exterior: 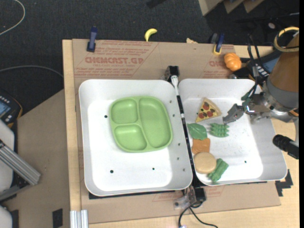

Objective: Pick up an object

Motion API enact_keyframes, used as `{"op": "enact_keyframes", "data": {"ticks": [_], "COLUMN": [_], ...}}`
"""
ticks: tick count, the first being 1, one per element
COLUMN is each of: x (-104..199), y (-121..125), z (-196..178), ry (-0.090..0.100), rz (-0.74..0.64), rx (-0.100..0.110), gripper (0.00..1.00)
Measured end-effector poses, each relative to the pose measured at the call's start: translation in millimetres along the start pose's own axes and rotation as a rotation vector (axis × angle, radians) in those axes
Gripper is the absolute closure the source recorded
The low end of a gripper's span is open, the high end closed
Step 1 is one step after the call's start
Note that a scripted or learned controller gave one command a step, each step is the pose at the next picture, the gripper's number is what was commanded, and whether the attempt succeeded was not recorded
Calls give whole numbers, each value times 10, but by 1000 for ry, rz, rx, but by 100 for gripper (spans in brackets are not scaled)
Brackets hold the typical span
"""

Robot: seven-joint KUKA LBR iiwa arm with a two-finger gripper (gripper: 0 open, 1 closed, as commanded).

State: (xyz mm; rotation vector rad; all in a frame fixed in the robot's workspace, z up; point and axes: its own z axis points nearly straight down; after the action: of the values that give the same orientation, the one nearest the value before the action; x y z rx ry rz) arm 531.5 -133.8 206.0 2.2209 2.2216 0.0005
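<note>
Here, two white bins are shown side by side. A green divided plate (140, 124) is seen in the left bin (95, 170). In the right bin (266, 167), a pizza slice (208, 110), a green leafy piece (197, 130), an orange slab (201, 146), a tan round piece (205, 163) and two green frilly pieces (219, 129) (218, 169) are gathered near the left wall. The gripper (234, 113) is held low just right of the pizza slice, above the upper frilly piece; nothing is seen clasped, and how far the claw is spread cannot be told.
</note>
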Motion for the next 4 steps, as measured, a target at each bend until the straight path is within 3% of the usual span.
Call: {"op": "enact_keyframes", "data": {"ticks": [1, 2, 3, 4], "x": [1190, 2346, 2778, 2742], "y": [-93, -548, -527, -515], "z": [228, 41, 1251, 1108], "ry": [7, 7, 2, -1], "rz": [-12, -14, -2, 4], "rx": [6, 6, 1, -3], "gripper": [0, 0, 0, 100]}}
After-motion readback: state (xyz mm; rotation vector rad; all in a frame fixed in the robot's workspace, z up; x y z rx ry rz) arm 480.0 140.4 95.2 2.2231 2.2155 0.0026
